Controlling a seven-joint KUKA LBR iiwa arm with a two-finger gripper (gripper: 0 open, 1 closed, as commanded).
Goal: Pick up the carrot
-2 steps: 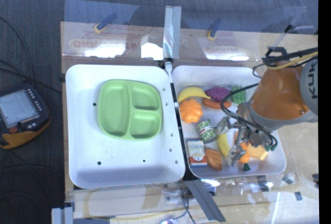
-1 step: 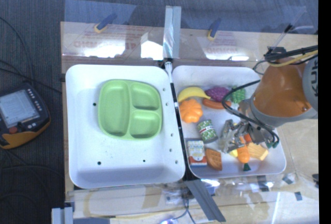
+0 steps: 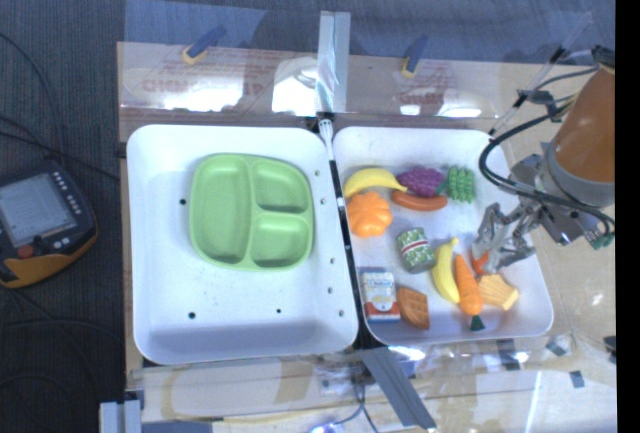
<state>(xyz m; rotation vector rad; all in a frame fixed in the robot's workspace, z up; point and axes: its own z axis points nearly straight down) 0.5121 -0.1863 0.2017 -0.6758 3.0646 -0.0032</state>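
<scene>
Pendant (image 3: 42, 211) on the floor at far left, off the bench. Left bin (image 3: 160, 321): green tray (image 3: 252, 211) with three compartments, sitting toward its far side. Right bin (image 3: 530, 316), from its left: carton (image 3: 378, 294) and brown slab (image 3: 413, 307) at the near wall, orange pepper (image 3: 369, 213) and banana (image 3: 370, 181) behind them, then can (image 3: 412, 248), red chili (image 3: 420, 202), purple grapes (image 3: 424, 181), green bunch (image 3: 460, 184). Second banana (image 3: 445, 270) lies just left of the carrot (image 3: 465, 289), touching it; carrot points at the near wall, yellow wedge (image 3: 498, 293) on its right. My pincer (image 3: 492, 251) hangs just over the carrot's far end, fingers spread, pinching nothing.
</scene>
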